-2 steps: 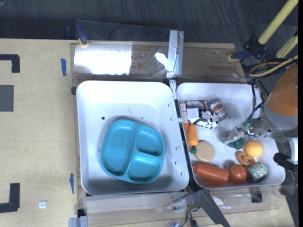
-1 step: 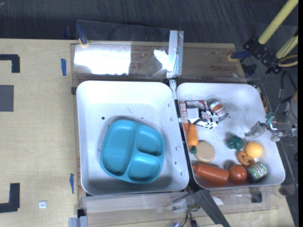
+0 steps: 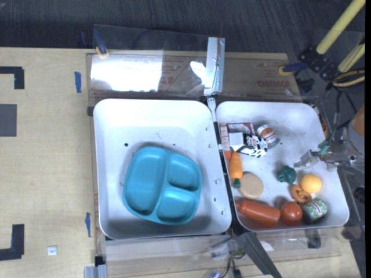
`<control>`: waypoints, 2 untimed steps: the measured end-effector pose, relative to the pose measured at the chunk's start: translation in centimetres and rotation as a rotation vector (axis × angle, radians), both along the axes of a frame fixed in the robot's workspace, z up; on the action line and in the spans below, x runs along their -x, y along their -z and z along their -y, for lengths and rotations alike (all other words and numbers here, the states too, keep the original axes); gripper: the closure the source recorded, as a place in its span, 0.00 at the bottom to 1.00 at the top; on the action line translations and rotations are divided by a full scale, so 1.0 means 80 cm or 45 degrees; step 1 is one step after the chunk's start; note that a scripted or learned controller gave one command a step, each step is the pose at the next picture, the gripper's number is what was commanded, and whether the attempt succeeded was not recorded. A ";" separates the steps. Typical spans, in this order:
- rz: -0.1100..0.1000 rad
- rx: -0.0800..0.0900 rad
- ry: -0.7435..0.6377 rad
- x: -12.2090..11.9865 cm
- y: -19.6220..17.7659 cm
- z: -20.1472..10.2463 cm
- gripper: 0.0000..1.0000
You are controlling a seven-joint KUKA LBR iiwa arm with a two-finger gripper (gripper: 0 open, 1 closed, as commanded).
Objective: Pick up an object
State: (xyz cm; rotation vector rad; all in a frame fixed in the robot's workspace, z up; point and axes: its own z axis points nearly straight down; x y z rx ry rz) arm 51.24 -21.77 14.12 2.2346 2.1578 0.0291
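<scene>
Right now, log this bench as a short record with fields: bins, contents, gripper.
left bin: holds a blue divided tray
right bin: toy food along the near side, including a carrot, a red sausage, a tomato and a yellow fruit
far part of right bin: small printed packets
gripper: at the right bin's right edge, above the yellow fruit; nothing seen between its fingers
</scene>
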 end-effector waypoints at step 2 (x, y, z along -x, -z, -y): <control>0.059 0.003 0.073 0.001 0.010 0.000 0.00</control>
